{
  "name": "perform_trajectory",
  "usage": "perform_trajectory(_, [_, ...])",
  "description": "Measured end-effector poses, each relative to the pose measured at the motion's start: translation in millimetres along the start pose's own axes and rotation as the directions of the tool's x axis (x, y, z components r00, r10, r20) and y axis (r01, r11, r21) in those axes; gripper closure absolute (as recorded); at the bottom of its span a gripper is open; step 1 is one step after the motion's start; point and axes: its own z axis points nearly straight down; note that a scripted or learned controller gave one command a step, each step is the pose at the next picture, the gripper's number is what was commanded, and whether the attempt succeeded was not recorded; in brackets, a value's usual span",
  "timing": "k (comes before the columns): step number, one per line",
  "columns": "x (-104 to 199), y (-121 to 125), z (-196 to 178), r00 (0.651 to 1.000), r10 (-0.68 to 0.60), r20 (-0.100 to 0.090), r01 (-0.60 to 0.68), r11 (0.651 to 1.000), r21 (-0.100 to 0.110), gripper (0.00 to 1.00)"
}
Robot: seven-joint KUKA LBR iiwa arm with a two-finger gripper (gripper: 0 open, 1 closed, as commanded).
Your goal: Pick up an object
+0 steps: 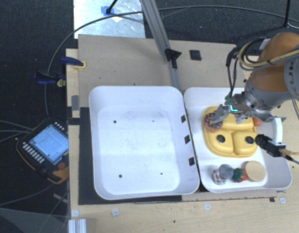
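The gripper sits low over a yellow tray with dark round holes, beside a pink-rimmed donut; its grip state cannot be told.

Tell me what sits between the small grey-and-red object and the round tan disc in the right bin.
A small red and green piece, seen in the camera view, sits between the grey-and-red object and the tan disc.

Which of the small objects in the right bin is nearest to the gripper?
The pink-brown round piece on the yellow tray, beside the gripper; the others lie along the bin's near edge.
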Motion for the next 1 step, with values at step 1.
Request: perform_trajectory(1, [0.0, 0.8, -1.2, 1.000, 0.000, 0.000, 0.000, 1.000, -0.003, 0.00])
